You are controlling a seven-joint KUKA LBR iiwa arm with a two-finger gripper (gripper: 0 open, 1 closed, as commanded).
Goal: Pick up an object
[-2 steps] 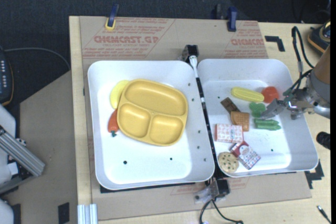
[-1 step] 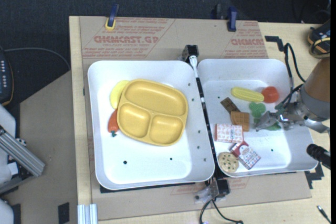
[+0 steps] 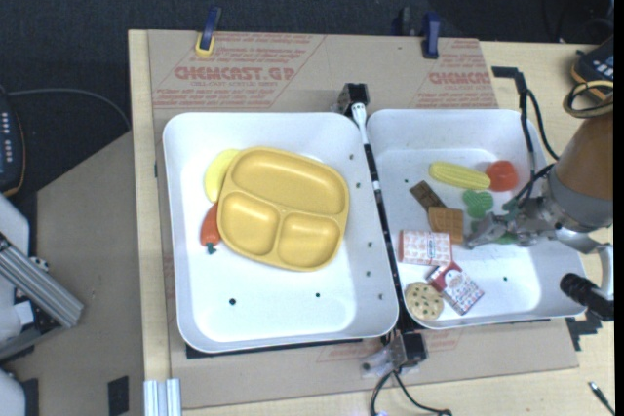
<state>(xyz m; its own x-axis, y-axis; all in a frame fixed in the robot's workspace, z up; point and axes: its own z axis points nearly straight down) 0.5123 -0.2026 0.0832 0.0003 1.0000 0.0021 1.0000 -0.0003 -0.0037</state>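
The arm comes in from the right edge of the frame, and its gripper point(image 3: 485, 231) is low inside the right bin point(image 3: 507, 127), near the middle of that bin. The claw is small and grey against the white floor, so I cannot tell if it is spread or pressed together, and I see nothing between it.

The small objects lie in the right bin. A yellow corn cob point(image 3: 459, 175) is in the upper middle, with a red round piece point(image 3: 502, 174) just beside it on the right. A green piece point(image 3: 477, 202) is below them, just above the gripper. A brown block point(image 3: 425, 194) and an orange cracker point(image 3: 445, 220) are left of the gripper. A red-and-white packet point(image 3: 425, 247), a cookie point(image 3: 424, 301) and a second small packet point(image 3: 458, 288) are in the lower left part of this bin.

In the left bin point(image 3: 273, 321), a yellow divided tray point(image 3: 281, 208) lies upper middle. At its left edge are a yellow piece point(image 3: 217, 172) and a red-orange pepper point(image 3: 210, 228).
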